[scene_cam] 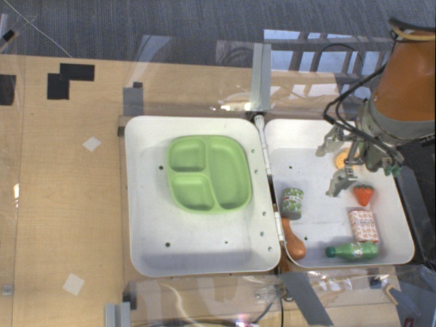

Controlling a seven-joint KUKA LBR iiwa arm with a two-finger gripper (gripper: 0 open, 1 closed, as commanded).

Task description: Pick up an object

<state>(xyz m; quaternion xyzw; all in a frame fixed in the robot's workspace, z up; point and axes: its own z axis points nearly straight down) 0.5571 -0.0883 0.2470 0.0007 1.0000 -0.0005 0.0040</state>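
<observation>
— Where's the end effector (338, 163)?
— Over the right bin (310, 251), fingers spread apart around nothing, near a strawberry (365, 195).
— The rest?
— Can (292, 201), carton (363, 225), green bottle (352, 252) lie below; a green tray (207, 173) sits left.

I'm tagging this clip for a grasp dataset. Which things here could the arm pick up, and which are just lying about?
Candidates, right bin:
small can
strawberry
red-and-white carton
green bottle
orange-brown piece
yellow item, partly hidden by the pincer

Just lying about:
green divided plate, left bin
</observation>
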